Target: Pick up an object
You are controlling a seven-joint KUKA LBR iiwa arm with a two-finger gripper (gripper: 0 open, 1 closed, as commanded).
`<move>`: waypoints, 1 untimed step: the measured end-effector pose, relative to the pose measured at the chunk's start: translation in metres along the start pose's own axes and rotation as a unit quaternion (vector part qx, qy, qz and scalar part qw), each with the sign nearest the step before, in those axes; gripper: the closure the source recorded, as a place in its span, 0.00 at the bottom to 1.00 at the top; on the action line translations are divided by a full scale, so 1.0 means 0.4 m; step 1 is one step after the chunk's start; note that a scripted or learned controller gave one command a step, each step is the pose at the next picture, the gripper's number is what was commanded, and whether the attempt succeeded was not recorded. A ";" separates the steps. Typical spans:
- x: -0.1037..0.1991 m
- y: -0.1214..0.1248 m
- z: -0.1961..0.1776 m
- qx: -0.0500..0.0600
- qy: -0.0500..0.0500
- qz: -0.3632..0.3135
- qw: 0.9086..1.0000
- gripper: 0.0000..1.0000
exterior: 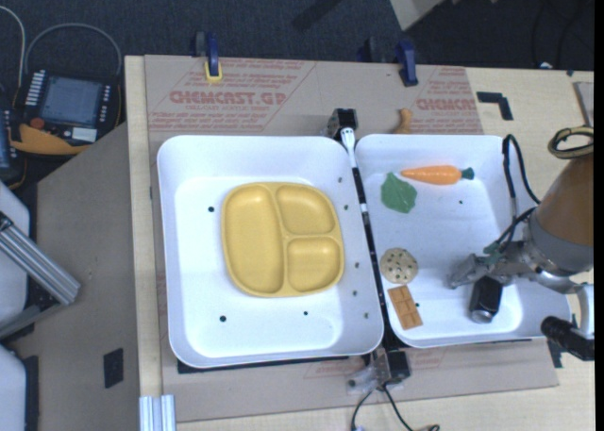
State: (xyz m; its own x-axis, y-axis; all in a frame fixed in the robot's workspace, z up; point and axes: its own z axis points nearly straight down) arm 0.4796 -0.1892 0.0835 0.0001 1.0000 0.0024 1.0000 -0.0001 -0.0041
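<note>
The right bin (444, 330) holds an orange carrot (432, 174) at the back, with a green leafy piece (397, 193) just left of it. A round speckled cookie (398, 265) and a brown rectangular cracker (404, 306) lie near the bin's front left. My gripper (477, 286) is low over the front right of this bin. It is right of the cookie and cracker and touches none of the objects. The arm, with its orange band (571, 207), reaches in from the right.
The left bin (189, 259) carries a yellow divided plate (281, 237). A black cable (511, 174) runs along the right bin's right wall. Blue clamps (212, 52) sit at the bench's back edge. The strip between the bins has black fittings (344, 123).
</note>
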 end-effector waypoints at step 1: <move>-0.001 0.002 -0.028 -0.002 -0.001 0.000 1.000 1.00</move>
State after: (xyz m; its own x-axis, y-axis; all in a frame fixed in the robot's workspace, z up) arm 0.4803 -0.1896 0.0947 0.0009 1.0000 -0.0001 1.0000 -0.0009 -0.0003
